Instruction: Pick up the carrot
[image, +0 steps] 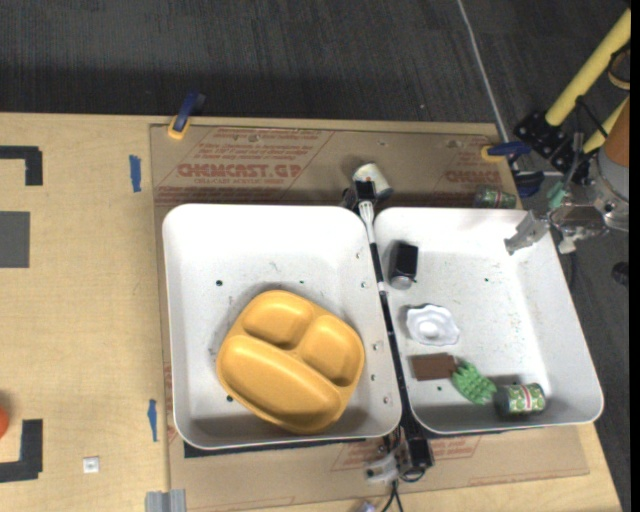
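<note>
Gripper (545, 232) poised over the right bin (560, 330), at its 1 o'clock corner, above the rim. Open or closed: cannot tell from this angle; nothing seen held. Carrot not picked out with certainty: no plain orange shape in either bin. Likeliest candidate judged to be the green leafy piece (472, 383) touching the brown block (432, 367) near the bin's 6 o'clock wall, with a small can (522, 398) just beside it at 3 o'clock. From the gripper, that cluster at roughly 7 o'clock, well apart. Long axis of block and green together about 10-to-4. Orange sliver (3, 421) on the bench at far 9 o'clock, outside both bins, too cropped to name. Left bin (190, 300) carrying a big yellow moulded lump (290, 360).
</note>
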